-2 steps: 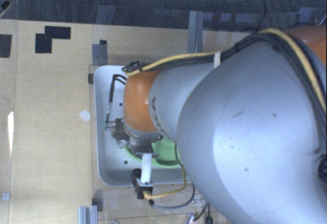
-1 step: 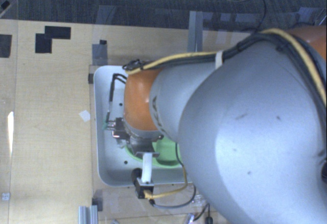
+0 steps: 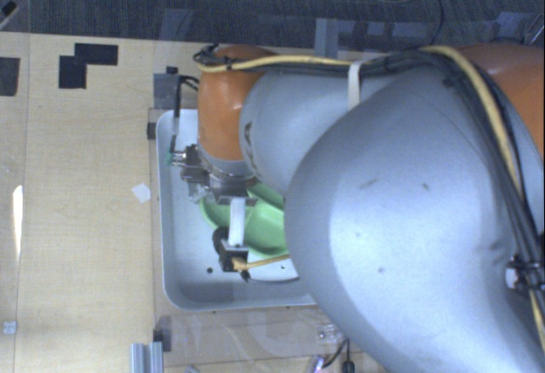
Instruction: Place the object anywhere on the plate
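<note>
Green plate [image 3: 266,222] lies in the bin [image 3: 183,295], mostly hidden, apparently flat.

even, soft light from above, no hard glare; my grey arm [image 3: 400,218] looms close to the lens and reads soft, slightly blurred. it casts a dim shadow into the white bin [image 3: 183,278]. the carpet beyond looks dark and grainy

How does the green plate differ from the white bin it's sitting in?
The green plate is light green with a curved edge; the white bin is white with straight walls and rounded corners. The plate is the smaller one, lying inside the bin. The arm covers most of the plate, while the bin's left wall and floor show. Both are shallow.
</note>
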Robot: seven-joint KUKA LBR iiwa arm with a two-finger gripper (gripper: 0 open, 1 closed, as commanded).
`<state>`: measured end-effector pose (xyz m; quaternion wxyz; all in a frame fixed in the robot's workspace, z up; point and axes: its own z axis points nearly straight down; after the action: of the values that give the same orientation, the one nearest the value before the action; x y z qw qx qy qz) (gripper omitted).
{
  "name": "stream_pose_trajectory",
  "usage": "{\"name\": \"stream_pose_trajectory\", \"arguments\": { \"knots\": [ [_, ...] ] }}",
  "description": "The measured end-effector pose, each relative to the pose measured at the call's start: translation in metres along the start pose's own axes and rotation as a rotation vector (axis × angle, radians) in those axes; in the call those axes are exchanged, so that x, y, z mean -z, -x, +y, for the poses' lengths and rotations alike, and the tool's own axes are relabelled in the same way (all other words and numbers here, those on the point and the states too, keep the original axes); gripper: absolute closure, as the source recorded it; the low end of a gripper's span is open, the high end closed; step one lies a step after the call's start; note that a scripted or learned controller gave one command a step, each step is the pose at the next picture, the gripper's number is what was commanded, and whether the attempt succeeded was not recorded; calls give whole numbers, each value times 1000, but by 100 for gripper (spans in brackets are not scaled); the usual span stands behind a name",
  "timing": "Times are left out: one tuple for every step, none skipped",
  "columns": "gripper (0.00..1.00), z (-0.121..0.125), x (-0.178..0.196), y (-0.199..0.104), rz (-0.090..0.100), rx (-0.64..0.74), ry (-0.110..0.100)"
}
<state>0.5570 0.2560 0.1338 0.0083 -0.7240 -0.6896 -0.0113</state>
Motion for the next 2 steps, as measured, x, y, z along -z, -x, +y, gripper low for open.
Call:
{"name": "stream_pose_trajectory", "arguments": {
  "knots": [
    [100, 5, -10, 4, 8, 2, -3],
    [100, -19, -24, 23, -3, 172, -18]
  ]
}}
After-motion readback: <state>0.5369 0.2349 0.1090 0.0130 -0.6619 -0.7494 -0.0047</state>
